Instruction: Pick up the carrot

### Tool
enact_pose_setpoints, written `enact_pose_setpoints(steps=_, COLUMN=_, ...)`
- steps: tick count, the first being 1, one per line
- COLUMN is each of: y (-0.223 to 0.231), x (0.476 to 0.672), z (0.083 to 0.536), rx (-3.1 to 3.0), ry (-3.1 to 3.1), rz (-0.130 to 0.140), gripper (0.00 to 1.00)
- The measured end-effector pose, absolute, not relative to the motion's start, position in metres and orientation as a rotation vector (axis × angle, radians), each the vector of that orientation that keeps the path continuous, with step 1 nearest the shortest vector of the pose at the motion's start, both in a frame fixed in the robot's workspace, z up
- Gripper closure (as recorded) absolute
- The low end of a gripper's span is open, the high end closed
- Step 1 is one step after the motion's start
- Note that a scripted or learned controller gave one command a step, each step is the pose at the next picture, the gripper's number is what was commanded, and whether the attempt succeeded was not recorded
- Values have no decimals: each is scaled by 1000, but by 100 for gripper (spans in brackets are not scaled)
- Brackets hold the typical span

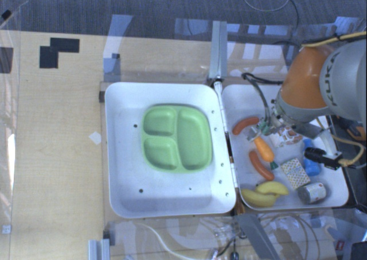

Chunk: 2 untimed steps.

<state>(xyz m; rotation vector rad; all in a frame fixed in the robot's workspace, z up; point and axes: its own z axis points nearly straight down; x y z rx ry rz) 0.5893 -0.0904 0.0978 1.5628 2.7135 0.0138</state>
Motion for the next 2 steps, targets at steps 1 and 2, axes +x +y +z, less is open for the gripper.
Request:
enact_pose_setpoints(steps=1, y=-64, x=579, z=182, rx=1979, ry=2440, rz=-1, gripper=100)
enact_pose_setpoints(steps=2, y=-103, x=561, z=187, rx=2133, ry=2311, rz=-3, gripper=100)
